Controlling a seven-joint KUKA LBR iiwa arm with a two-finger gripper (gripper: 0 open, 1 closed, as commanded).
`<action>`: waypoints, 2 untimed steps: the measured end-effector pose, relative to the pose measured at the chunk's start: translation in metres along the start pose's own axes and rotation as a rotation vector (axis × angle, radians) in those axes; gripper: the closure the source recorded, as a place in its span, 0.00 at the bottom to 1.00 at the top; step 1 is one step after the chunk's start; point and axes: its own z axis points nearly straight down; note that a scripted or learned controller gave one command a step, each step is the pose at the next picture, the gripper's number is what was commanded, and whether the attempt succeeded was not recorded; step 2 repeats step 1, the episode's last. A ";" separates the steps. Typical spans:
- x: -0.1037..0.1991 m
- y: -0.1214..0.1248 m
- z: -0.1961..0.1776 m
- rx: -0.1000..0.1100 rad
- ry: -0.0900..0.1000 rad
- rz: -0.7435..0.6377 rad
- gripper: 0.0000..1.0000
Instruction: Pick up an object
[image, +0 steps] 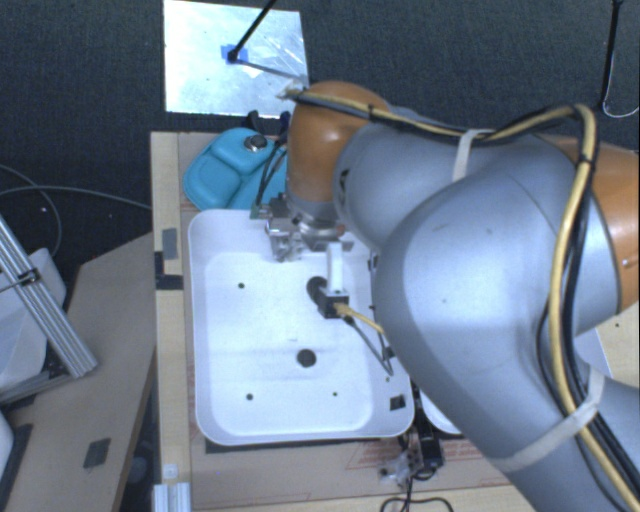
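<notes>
Hovering claw (285, 243) at white bin (215, 400) far rim | grip unreadable | floor open

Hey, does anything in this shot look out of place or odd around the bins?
One thing: a blue plastic object lies outside the left white bin, wedged against its far rim on the bench. The end effector hangs over that bin's far edge.
</notes>
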 end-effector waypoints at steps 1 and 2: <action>0.048 -0.106 0.001 0.018 -0.001 -0.003 1.00; 0.048 -0.106 0.001 0.018 -0.001 -0.003 1.00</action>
